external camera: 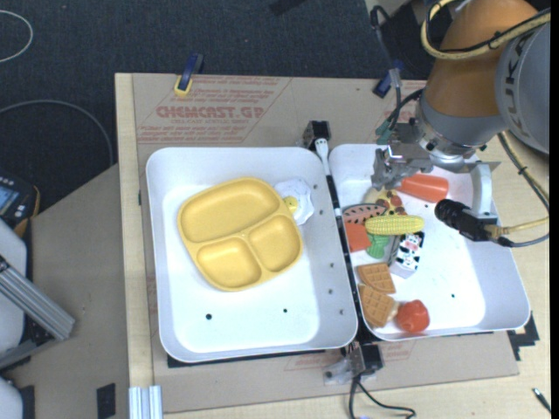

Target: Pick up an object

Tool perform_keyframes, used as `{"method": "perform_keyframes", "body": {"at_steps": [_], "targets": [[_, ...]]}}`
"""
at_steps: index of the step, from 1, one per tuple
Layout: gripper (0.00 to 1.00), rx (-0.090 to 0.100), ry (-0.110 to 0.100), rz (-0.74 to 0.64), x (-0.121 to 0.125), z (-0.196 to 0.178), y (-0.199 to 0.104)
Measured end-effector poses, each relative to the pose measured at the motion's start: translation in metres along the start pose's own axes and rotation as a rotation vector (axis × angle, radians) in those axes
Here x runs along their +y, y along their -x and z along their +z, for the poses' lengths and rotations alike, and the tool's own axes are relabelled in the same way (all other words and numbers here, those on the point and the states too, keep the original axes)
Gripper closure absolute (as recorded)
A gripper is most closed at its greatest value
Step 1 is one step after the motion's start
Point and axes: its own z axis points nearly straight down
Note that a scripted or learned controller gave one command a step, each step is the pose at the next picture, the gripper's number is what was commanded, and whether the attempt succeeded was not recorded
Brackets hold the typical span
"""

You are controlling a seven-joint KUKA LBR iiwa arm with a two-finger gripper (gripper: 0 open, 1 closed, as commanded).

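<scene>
The grey arm (pixel 489 68) reaches in from the right, its orange band bulging above the wrist, and bends down over the far end of the right bin (pixel 489 299). Its pincer (pixel 390 166) hangs low there, just above an orange carrot-like piece (pixel 425 187) and touching or nearly touching the heap of toy food (whether it is spread or closed I cannot tell, since the wrist hides it). In that heap lie a corn cob (pixel 395 225), a watermelon slice (pixel 355 222), a black-and-white cow figure (pixel 408 252), two waffles (pixel 376 292) and a red tomato (pixel 413 316). The left bin (pixel 253 326) holds a yellow divided plate (pixel 240 232) with a fried egg (pixel 295 201) at its far edge. On the counter (pixel 218 107), red printing reads "CHEMCAST G.P".
</scene>
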Motion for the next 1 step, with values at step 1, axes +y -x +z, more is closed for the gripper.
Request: {"method": "perform_keyframes", "body": {"at_steps": [1], "targets": [[1.0,0.0,-0.004,0.003,-0.0096,0.0155,-0.0052]]}}
